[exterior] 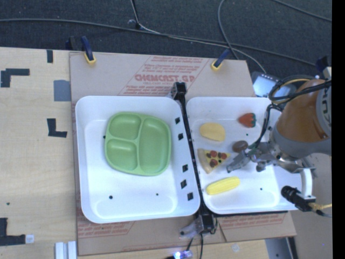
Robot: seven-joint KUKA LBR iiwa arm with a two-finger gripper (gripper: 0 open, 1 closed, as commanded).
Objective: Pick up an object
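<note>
Though plainly down low in the right bin (265, 201), cannot tell the opening of the gripper (245, 161), nor make out anything caught in it. Hangs at the end of the grey arm (302, 128), reaching in from the right, orange band above the wrist.

Just up and left of the gripper, close beside it: small brown lump (240, 145); touching or apart, cannot tell. Just left: pizza slice (212, 159), flat on the bin floor, near the divider. Below and left, apart from the gripper: yellow corn cob (222, 186), lying slantwise. Above the pizza slice: pale yellow oval piece (212, 131). Farther up, toward the back wall: red piece with a green top (247, 120).

Across the divider, in the left bin (86, 161): green divided plate (138, 143), three compartments, well apart from the gripper.

Under both bins: brown cardboard sheet (156, 74), held at its far edge by two clamps (88, 52), on a wooden bench (32, 161).
</note>
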